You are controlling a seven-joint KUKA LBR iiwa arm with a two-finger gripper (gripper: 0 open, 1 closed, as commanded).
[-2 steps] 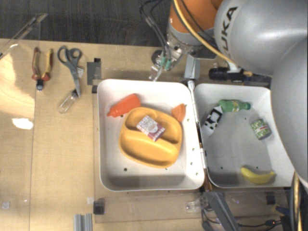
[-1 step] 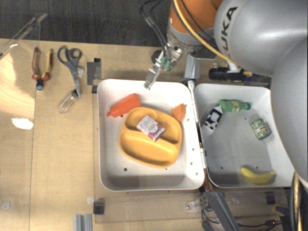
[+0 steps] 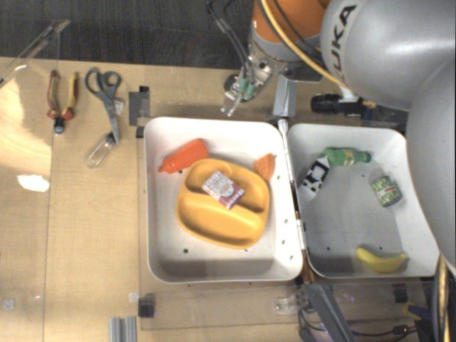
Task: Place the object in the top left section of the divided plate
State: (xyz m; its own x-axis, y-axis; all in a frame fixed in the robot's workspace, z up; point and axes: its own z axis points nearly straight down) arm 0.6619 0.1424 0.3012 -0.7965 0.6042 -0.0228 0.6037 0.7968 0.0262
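A yellow divided plate (image 3: 222,223) sat in the left bin (image 3: 160,251); a small printed packet (image 3: 223,189) lay in its top left section. The gripper (image 3: 235,98) hovered beyond the bin's far rim.

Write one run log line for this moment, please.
pincer: above left bin's far rim | small carton: on divided plate, top sections | right bin: banana, green bottle

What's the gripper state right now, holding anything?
Gripper: above the left bin's far rim; open or closed cannot be told, nothing visibly held.
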